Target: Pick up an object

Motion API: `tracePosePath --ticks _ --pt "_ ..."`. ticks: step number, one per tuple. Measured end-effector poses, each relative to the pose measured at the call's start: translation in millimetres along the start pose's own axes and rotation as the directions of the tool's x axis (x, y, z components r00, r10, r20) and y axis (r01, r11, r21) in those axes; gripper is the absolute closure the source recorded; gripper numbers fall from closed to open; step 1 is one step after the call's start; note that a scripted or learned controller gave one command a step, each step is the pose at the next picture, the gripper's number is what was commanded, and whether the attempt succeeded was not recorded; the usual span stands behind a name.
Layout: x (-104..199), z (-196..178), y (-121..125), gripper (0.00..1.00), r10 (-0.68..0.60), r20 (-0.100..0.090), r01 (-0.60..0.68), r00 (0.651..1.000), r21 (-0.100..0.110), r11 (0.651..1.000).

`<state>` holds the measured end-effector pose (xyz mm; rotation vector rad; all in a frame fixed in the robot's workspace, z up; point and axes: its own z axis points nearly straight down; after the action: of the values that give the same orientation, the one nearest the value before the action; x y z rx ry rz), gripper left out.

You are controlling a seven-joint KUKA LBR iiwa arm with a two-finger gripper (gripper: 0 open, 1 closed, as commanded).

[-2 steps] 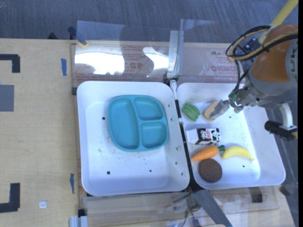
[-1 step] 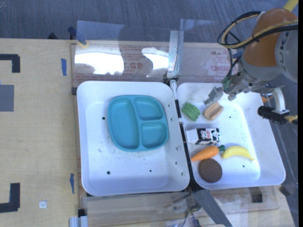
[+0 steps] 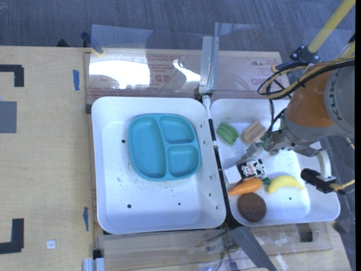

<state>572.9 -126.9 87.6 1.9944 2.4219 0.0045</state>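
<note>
Brown round item [image 3: 251, 206] nearest, at right bin [image 3: 321, 210] front edge; carrot [image 3: 246, 187] and banana [image 3: 285, 182] just behind, black-white item [image 3: 252, 167] above carrot. Hand [image 3: 260, 147] hangs over that item, fingers apart, nothing between. Green item [image 3: 228, 132], tan block [image 3: 253, 131] beyond. Teal divided plate [image 3: 164, 146] in left bin [image 3: 113, 202]

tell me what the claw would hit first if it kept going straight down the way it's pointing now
Most likely the small black-and-white object lying just beyond the claw, with the carrot right behind it. Depth is hard to judge from this slanted view, so it could instead meet the bin floor beside it.
</note>
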Motion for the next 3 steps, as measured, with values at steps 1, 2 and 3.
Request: tracePosePath --ticks 1,2,3 --pt "18 -52 6 0.0 -0.026 0.001 0.026 1.0 -0.003 1.0" --pt "29 0 -45 0.0 -0.002 0.0 0.002 1.0 -0.001 1.0" --pt "43 -1 -82 0.0 0.066 0.003 -0.066 0.998 -0.01 0.998"
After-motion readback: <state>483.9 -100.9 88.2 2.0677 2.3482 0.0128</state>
